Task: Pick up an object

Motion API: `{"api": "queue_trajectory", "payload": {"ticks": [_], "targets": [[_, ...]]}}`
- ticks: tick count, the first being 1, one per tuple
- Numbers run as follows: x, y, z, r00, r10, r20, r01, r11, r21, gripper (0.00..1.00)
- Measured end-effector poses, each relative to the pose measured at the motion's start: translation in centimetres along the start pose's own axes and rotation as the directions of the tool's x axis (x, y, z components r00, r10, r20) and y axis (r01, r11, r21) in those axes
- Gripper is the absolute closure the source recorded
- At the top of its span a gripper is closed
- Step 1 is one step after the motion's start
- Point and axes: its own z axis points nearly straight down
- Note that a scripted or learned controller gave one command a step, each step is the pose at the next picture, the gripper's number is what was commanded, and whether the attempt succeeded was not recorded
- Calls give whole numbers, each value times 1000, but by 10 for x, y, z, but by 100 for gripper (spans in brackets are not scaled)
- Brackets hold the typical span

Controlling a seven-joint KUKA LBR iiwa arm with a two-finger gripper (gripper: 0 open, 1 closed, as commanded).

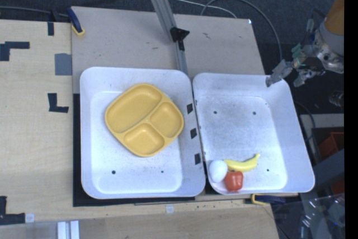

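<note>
- The likeliest things to pick sit bunched in the near corner of the right bin [279, 120], close to the wall it shares with the left bin [92, 120]: a yellow toy banana [244, 163], a white egg-shaped ball [217, 170] and a small red pepper-like piece [234, 180].
- The banana lies flat, its long axis running roughly along the bin's near edge, curved, with the slimmer tip lifting toward the bin's right side; it touches or almost touches the egg and the red piece.
- The gripper [286, 71] hovers above the far right corner of the right bin, well apart from the cluster; it holds nothing, and its fingers look parted, though they are small and blurred.
- To do this step well, I judge the arm should travel across the bin to the near corner, descend over the banana's middle and close across its short width, keeping clear of the bin wall and of the egg, which would roll.
- A yellow three-compartment plate [144, 118] lies tilted in the left bin, a flatter, harder target.
</note>
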Motion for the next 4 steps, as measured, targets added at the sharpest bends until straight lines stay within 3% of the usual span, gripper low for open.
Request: {"api": "queue_trajectory", "payload": {"ticks": [1, 4], "targets": [[0, 0, 0, 1000, 0, 0, 0, 1000, 0, 0], [16, -17, 170, 1000, 1, -1, -1, 1000, 7, 0]]}}
